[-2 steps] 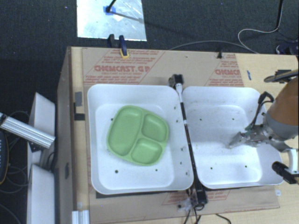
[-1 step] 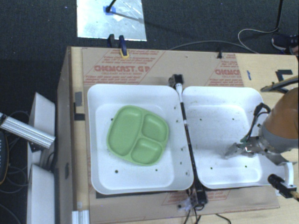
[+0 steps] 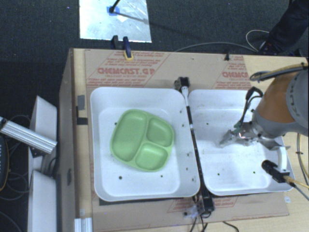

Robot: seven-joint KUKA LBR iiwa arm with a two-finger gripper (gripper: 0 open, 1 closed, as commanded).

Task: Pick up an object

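We see the scene under even, fairly bright overhead light, with both white bins [image 3: 145, 98] close to washed out and showing only faint shading along their walls. The green tray [image 3: 142, 139] casts almost no shadow. A silvery sheet [image 3: 115, 13] on the dark floor throws back patchy glare. The whole picture is soft and a little grainy, and the gripper [image 3: 231, 137] and arm [image 3: 280, 105] look smeared, their edges hard to make out

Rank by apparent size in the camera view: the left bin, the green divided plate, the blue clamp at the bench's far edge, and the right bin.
1. left bin and right bin: look about alike, so unranked
2. green divided plate
3. blue clamp, far smaller
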